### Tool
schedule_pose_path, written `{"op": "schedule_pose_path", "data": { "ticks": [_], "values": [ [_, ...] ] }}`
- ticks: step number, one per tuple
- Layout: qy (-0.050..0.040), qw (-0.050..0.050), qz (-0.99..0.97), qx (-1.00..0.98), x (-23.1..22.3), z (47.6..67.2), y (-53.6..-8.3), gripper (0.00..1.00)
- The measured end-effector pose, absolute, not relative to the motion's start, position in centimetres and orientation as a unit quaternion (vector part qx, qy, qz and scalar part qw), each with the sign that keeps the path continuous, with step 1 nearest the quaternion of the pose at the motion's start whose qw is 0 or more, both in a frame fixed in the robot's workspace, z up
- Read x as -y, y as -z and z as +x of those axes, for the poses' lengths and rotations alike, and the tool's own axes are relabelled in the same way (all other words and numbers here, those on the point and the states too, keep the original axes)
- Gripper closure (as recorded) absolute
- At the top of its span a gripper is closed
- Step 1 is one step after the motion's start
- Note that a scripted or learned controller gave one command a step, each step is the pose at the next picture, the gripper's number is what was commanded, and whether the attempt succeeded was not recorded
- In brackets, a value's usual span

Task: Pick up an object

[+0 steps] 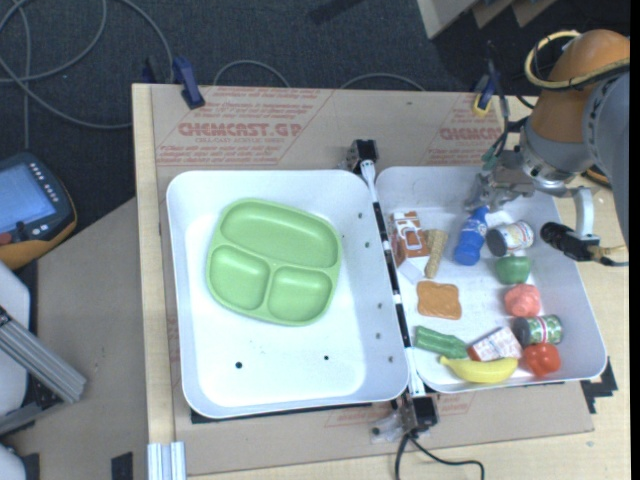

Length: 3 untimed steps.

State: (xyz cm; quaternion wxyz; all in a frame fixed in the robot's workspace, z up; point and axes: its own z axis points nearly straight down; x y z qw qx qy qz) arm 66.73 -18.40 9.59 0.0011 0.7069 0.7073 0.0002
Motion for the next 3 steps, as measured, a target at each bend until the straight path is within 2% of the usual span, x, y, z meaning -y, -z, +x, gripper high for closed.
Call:
{"op": "schedule_pose_path", "data": {
  "ticks": [1, 2, 3],
  "values": [
    [0.0000, 0.001, 0.707, -0.707, 18.4, 66.7, -9.6, 0.00],
    [0.0002, 0.000, 0.707, -0.707, 16.6, 63.7, -8.5, 0.00],
    [-0.0005, 0.001, 0.708, -0.707, 16.7, 63.7, -9.5, 1.00]
  ]
}}
